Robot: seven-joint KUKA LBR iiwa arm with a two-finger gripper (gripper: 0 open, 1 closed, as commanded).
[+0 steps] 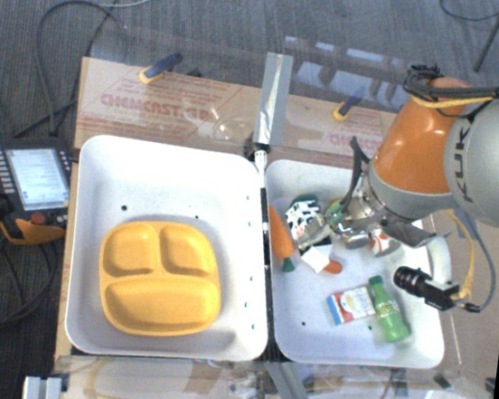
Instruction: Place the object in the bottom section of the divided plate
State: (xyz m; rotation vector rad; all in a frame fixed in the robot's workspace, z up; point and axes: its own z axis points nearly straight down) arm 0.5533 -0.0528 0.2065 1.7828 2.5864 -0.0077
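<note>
Yellow divided plate [160, 277] sat in the left bin [99, 165], toward its front; two small sections at the far side, one wide section nearest the camera, nothing on it. Right bin [430, 355] held the clutter: orange carrot [280, 235] lying along the left wall, black-and-white cow-print item [300, 215] just right of it, a small white piece with a red bit [321, 263] near the middle, a red-and-white carton [350, 305] touching a green bottle [388, 310] toward the front right. Which of these is the target object, can't tell. Arm [438, 155] reached in from the right, wrist low over the right bin's far half. Pincer [342, 223] sat among the cow-print item and the white piece; too cluttered to tell whether it was spread or pinching anything. Teach pendant [24, 178] lay left of the worktop [171, 106].
</note>
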